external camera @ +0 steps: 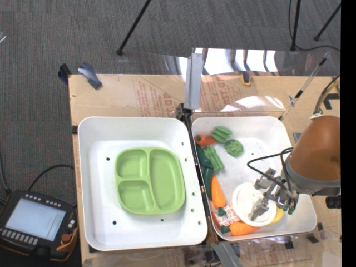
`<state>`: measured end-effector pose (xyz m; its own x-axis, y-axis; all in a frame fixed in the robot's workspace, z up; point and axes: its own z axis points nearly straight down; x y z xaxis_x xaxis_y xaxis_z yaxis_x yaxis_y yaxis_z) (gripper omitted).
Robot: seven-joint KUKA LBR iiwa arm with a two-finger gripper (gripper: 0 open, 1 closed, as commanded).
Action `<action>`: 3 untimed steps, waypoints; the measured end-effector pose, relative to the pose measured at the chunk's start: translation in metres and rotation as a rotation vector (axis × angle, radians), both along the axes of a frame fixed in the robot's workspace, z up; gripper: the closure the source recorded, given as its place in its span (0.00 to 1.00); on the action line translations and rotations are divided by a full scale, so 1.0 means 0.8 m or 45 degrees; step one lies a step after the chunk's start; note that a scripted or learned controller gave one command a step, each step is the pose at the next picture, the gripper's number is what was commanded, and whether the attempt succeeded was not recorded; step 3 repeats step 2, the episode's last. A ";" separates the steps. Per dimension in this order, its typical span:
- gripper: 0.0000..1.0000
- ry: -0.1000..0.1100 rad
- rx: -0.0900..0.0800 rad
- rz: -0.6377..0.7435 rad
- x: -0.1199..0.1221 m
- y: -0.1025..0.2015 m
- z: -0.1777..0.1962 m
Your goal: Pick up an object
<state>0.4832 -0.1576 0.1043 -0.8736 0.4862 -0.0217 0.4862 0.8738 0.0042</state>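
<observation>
1. Left bin [94,143] holds a green divided plate [150,181], the biggest item. Prob. stiff, light plastic w/ a smooth, slick face. It lies flat, so the only real purchase is a pinch on the rim or on a divider ridge.
2. Right bin [278,128] holds the rest, w/ the gripper [266,204] low over its front part, above a white round plate [245,202]. Can't tell its state from here; nothing visibly between the tips.
3. The white plate looks thin, rigid, slippery and flat on the floor. Rim grip only, awkward.
4. Orange carrot [217,191] is just left of that plate. Likely light, hard toy plastic, tapered; take it across the thick middle.
5. Yellow piece [276,217] is just beside the gripper at the plate's front-right edge, mostly hidden. Prob. the nearest target.
6. Small green toy veg [233,147] sits further back: bumpy, light, easiest to pinch.
</observation>
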 end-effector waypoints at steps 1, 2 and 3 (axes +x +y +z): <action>0.00 0.017 0.006 -0.077 -0.007 -0.072 0.070; 0.00 -0.004 0.001 -0.114 0.000 -0.005 0.004; 0.00 -0.004 0.001 -0.114 0.000 -0.005 0.004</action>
